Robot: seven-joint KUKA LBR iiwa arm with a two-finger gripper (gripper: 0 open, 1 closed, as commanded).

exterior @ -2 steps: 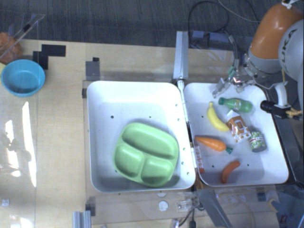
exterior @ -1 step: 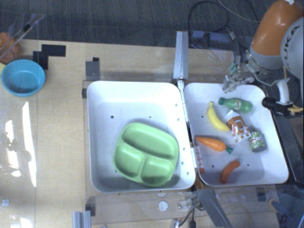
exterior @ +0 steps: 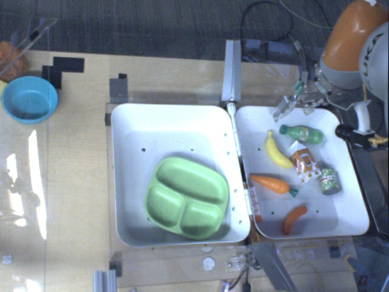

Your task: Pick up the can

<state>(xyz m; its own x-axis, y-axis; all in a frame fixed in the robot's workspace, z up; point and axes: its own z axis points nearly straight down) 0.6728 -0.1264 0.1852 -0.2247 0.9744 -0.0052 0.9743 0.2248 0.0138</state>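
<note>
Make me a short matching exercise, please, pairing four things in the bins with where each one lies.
Things:
1. can
2. bottle
3. tray
4. sausage

Places:
A. in the left bin, on its own
B. far end of the right bin, just below the gripper
C. near end of the right bin, in front of the carrot
D. right side of the right bin, beside the carton

Pairs: 1-D, 2-B, 3-A, 4-C
</note>
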